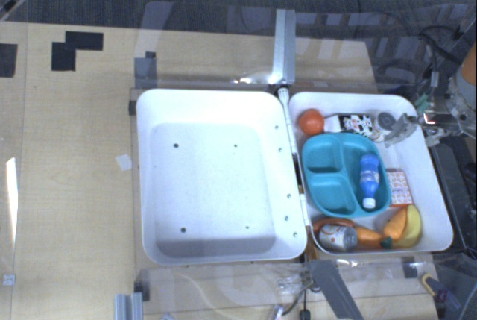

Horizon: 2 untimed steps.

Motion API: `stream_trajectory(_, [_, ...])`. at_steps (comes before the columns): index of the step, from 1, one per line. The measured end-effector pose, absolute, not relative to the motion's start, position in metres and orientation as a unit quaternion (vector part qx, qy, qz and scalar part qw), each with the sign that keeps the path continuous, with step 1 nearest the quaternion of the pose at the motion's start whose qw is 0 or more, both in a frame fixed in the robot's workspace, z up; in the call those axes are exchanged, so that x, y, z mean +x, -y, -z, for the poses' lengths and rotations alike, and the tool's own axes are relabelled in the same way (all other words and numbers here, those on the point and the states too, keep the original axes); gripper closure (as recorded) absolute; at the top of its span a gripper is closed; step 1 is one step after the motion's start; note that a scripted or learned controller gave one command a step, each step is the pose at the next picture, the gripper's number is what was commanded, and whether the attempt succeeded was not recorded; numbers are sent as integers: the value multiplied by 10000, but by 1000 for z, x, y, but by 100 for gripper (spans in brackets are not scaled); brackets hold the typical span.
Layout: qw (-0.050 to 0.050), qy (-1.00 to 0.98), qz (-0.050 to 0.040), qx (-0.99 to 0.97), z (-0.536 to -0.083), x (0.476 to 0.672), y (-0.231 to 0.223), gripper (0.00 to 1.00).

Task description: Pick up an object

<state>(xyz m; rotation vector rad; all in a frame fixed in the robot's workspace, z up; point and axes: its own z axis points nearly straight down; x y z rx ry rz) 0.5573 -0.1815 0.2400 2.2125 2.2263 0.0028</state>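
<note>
The right bin [441,215] holds a teal divided tray [332,180] with a small blue bottle [369,178] lying in its right compartment. Behind the tray lie an orange ball [311,121] and a black-and-white item [353,123]. At the bin's front lie a silver can [336,237], an orange carrot [367,236] and a yellow-orange fruit [405,226]. A red patterned card [398,187] lies to the right of the tray. My gripper [401,130] hangs over the bin's back right corner, beside a small grey round piece [385,120], holding nothing that I can see.
The left bin [212,173] is a bare white bin. A metal post [284,50] stands behind the gap between the bins. The arm [451,106] and cables crowd the right edge. Tan bench surface [67,184] spreads to the left.
</note>
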Motion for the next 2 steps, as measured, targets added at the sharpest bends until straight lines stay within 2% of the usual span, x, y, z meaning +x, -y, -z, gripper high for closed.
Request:
stream_trajectory(1, [38,-7112,-25,7029,-252,559,180,100])
stream_trajectory(2, [39,-7305,-19,6829,-360,555,181,100])
